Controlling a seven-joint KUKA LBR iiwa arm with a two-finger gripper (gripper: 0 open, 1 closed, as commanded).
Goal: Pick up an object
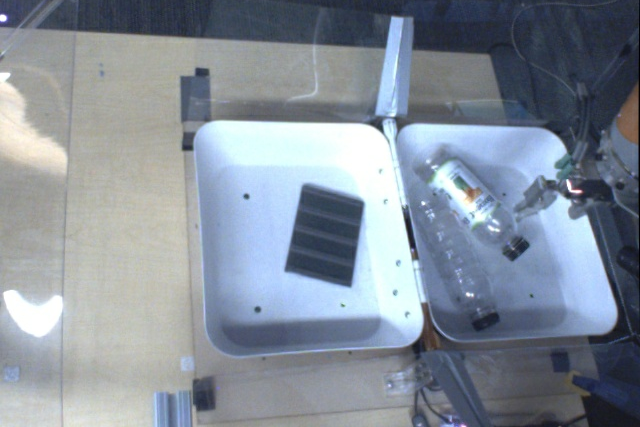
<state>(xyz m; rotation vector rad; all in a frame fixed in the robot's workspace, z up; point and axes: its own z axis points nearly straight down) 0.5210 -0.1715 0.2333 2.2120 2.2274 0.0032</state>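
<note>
In the right bin (575,300) lie two clear plastic bottles. One has a green and orange label (466,195), with its dark cap toward the bin's middle. The other bottle (455,270) is plain and lies beside it, its cap near the front wall. A dark ribbed rectangular block (325,235) lies flat in the middle of the left bin (225,215). My gripper (558,203) hangs over the right side of the right bin, just right of the labelled bottle. It is open, with nothing between its fingers.
A metal divider post (394,65) stands behind the seam between the bins. Cables (560,45) hang at the back right. Clear panels lie on the wooden bench (100,215) to the left.
</note>
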